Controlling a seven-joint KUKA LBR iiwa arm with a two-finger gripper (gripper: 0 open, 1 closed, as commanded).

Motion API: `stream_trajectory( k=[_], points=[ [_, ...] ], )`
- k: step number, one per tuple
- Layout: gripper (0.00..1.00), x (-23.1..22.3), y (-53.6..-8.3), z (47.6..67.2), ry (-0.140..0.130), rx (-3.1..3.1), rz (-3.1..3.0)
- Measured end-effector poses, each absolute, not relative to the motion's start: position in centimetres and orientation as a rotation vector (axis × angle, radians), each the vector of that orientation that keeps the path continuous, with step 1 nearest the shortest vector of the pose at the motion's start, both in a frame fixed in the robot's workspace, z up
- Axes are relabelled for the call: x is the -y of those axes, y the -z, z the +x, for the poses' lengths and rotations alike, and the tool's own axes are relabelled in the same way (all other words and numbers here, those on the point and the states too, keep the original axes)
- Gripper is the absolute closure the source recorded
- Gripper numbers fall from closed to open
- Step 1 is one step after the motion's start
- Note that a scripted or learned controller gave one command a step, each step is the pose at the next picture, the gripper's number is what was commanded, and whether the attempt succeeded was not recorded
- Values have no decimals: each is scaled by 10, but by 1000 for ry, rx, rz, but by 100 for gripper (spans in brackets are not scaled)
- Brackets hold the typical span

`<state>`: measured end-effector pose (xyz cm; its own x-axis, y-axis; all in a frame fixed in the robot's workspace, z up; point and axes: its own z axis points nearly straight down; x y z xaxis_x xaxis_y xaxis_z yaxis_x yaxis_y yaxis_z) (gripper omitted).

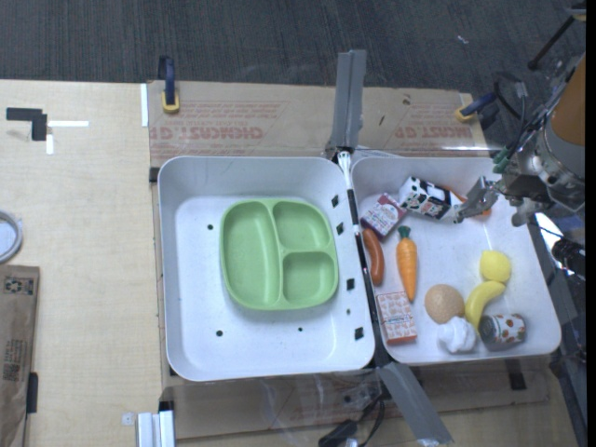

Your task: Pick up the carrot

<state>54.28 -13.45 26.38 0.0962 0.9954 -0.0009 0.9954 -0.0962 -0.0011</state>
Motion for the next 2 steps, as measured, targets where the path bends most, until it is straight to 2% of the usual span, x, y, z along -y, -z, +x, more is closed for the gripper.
stream_trajectory(
  k=[1,2],
  points=[
    [0,109,-171,525,-3,2378,-2049],
    [0,102,-91,523,-3,2200,-2240]
  ],
)
